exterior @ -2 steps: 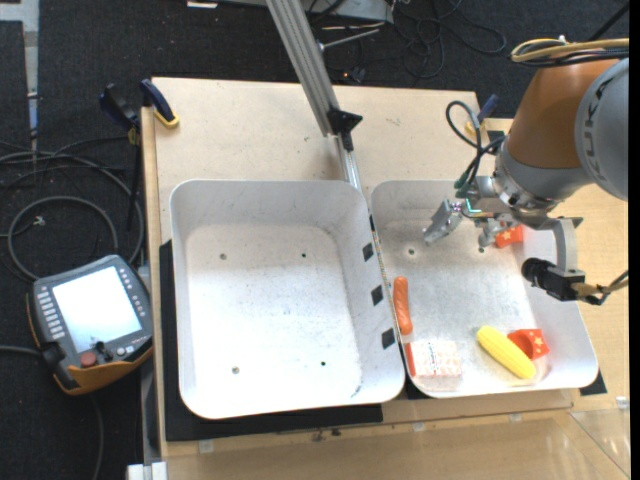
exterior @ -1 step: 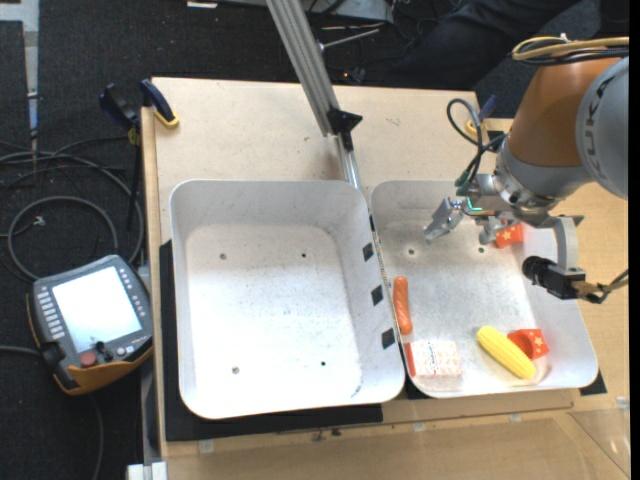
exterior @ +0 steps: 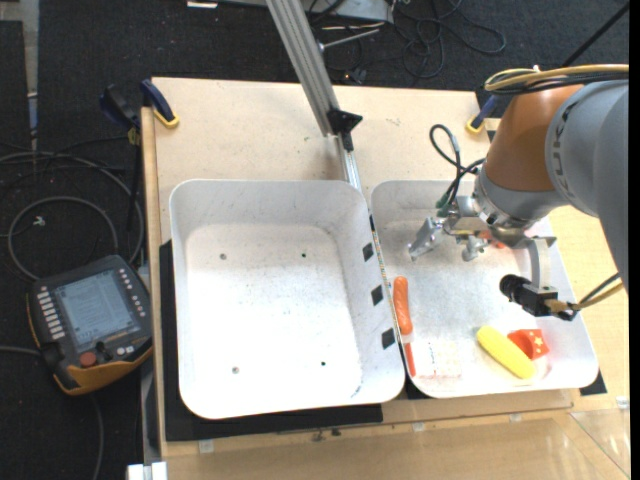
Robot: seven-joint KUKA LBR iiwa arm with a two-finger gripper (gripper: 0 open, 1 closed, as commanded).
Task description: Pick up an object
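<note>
Bench: tan top, bearing two shallow white bins side by side. Left bin is the larger in view, its floor marked only by a few dark specks. Right bin is partly covered at its far right by the arm.

Arm: grey with an orange band, enters from the right, cut off at the frame's edge. Its bulk hides the far right corner of the right bin. Yellow and black cables run along it.

Aluminium rail: slants from the far side down to the seam between the bins, ending in a black bracket.

Teach pendant: lies on the dark floor to the left of the bench, with its screen lit.

Gripper: hangs over the far part of the right bin. Fingers spread apart, nothing between them; one metal finger points left. Contact with the bin floor is hard to make out.

Orange marker-like stick: lies along the left edge of the right bin, near of the gripper and apart from it.

Yellow banana-shaped object: near right part of the right bin, touching a small red object that is too small to identify.

Black part: just far of the yellow piece; whether it is loose or belongs to the arm is unclear.
</note>
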